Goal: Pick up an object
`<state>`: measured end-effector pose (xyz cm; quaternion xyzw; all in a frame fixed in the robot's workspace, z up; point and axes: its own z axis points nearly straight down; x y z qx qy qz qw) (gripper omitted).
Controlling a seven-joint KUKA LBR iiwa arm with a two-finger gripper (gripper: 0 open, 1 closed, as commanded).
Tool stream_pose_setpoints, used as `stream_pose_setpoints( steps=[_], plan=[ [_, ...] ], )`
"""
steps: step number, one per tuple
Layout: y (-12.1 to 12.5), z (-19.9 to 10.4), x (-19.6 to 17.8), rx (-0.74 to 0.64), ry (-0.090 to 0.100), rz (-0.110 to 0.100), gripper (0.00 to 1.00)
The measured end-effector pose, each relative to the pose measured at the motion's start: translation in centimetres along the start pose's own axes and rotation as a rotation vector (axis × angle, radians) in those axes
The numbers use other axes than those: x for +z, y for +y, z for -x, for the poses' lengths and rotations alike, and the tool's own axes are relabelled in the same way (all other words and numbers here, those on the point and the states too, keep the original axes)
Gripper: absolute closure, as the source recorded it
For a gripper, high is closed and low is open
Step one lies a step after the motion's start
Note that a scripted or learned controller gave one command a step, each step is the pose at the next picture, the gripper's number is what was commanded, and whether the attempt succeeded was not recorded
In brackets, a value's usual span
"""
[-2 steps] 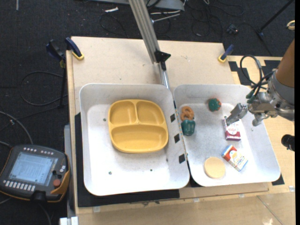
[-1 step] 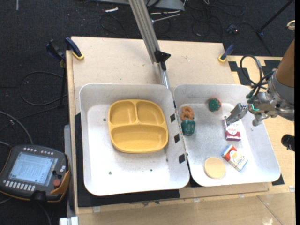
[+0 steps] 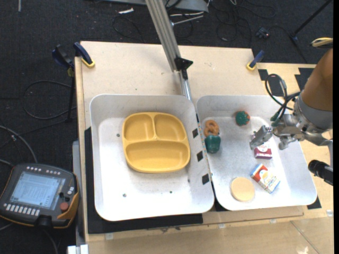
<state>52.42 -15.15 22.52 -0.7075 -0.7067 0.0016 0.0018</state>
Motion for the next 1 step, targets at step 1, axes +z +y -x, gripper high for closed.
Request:
stream_pose_setpoints(
  steps=[1],
  plan=[
    [0.75,-0.75,5.31,-0.002,0.001,-0.001,0.0]
  ],
)
